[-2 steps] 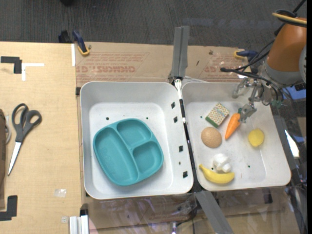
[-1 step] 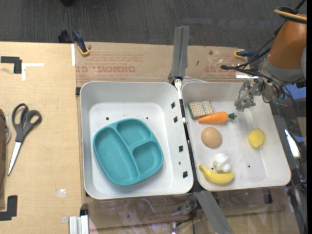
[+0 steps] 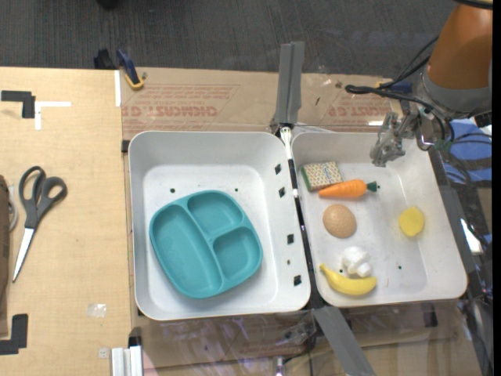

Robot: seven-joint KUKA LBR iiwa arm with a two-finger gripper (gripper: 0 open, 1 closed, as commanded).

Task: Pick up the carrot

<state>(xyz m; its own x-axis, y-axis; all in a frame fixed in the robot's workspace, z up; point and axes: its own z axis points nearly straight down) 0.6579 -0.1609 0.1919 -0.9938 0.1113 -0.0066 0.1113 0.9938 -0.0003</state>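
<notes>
An orange carrot [image 3: 344,189] with a small green top lies on its side in the right bin [image 3: 438,210], near the bin's far left part, just below a speckled sponge [image 3: 322,175]. My gripper [image 3: 385,152] hangs over the bin's far edge, up and to the right of the carrot, and apart from it. Nothing shows between its fingers.
In the right bin also lie a brown egg [image 3: 339,220], a yellow lemon [image 3: 412,222], a banana [image 3: 348,282] and a small white object [image 3: 356,261]. The left bin [image 3: 149,171] holds a teal divided plate [image 3: 205,243]. Scissors [image 3: 33,206] lie on the wooden bench at left.
</notes>
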